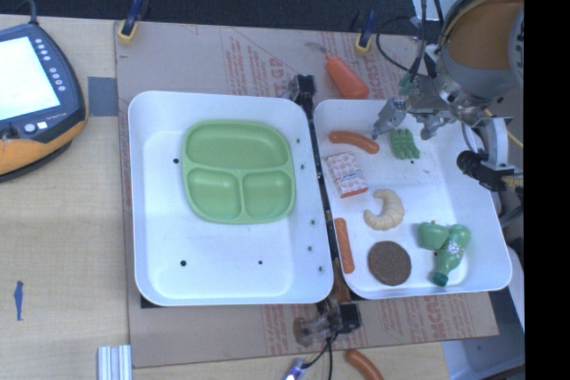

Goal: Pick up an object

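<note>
My gripper (410,124) hangs over the back of the right bin (476,191), open, its two grey fingers spread apart. A small green knobbly object (405,144) lies on the bin floor just in front of the fingertips, and nothing is between them. An orange-red sausage (354,141) lies to the left of the gripper. Further forward are a red and white packet (346,173), a pale croissant (385,209), a round brown cookie (389,262) and a green bottle (443,246).
The left bin (151,218) holds a green divided plate (239,170). An orange stick (344,245) lies by the wall between the bins. A carrot (346,77) sits on the cardboard behind the bins. A tablet pendant (31,93) rests far left.
</note>
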